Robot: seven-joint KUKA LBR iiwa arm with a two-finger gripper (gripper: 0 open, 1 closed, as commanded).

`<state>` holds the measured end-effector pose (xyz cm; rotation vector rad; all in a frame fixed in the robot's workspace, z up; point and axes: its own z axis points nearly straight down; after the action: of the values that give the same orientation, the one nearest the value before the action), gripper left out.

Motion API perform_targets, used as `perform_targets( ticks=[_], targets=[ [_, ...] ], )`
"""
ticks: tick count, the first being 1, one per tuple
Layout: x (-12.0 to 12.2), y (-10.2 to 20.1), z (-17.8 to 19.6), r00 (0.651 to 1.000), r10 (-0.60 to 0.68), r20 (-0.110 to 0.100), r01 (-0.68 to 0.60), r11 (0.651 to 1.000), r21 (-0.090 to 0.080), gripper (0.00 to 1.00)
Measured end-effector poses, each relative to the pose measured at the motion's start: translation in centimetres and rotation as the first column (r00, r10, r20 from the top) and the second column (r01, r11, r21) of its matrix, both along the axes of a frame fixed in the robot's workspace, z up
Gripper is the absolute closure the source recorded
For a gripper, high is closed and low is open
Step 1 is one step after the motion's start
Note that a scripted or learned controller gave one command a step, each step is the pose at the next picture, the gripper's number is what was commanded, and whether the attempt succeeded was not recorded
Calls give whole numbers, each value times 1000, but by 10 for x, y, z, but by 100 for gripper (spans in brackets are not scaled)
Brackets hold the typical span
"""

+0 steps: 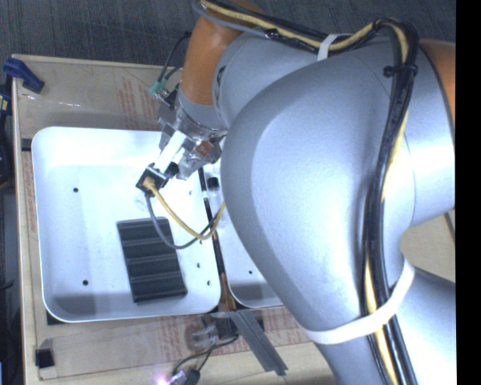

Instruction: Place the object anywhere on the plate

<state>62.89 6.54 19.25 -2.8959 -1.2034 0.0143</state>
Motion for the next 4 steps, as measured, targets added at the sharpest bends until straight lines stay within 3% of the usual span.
perform_targets(
  ticks=[1, 2, 3, 4],
  targets=[
    [-10, 44, -77, 946, -324, 4, 324, 946, -6, 100],
    [17, 63, -16, 881, -473, 10, 473, 881, -2, 100],
    [4, 90, 105, 994, -113, 7, 113, 994, 0, 100],
    [-39, 96, 231, 980, 198, 10, -198, 980, 1, 100]
  ],
)
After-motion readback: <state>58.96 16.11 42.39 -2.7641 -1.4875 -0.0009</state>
